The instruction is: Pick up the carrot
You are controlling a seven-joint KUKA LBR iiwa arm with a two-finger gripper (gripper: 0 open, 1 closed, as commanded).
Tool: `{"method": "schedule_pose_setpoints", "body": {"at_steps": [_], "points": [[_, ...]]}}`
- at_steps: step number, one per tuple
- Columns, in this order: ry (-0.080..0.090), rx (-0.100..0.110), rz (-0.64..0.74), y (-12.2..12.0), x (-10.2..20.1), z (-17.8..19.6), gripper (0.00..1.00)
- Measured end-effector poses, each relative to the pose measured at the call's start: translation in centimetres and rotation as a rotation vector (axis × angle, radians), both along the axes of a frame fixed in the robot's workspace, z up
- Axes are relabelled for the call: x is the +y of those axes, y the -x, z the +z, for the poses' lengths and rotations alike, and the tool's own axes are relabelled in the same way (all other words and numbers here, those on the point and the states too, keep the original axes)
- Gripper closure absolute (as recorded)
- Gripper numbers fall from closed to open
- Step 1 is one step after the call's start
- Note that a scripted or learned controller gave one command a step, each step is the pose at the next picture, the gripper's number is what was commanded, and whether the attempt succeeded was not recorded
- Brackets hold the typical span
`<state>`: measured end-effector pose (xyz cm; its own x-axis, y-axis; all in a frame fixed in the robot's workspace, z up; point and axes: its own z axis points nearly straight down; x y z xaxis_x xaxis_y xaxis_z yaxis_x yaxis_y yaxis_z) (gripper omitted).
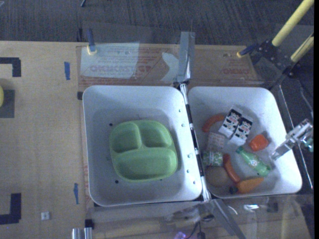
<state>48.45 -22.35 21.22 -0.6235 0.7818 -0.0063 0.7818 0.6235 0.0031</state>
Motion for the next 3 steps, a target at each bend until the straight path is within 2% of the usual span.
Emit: {"method": "schedule_pose_setpoints", "body": {"at_steps": [1,2,3], "points": [[-0.002,0.004,0.386,0.4,1.4,-9.4,0.0],[0.001,0.001,0.541,0.3,0.0,-12.6,0.0],[0.005,-0.006,0.538,0.1,0.0,-11.4,1.0]]}}
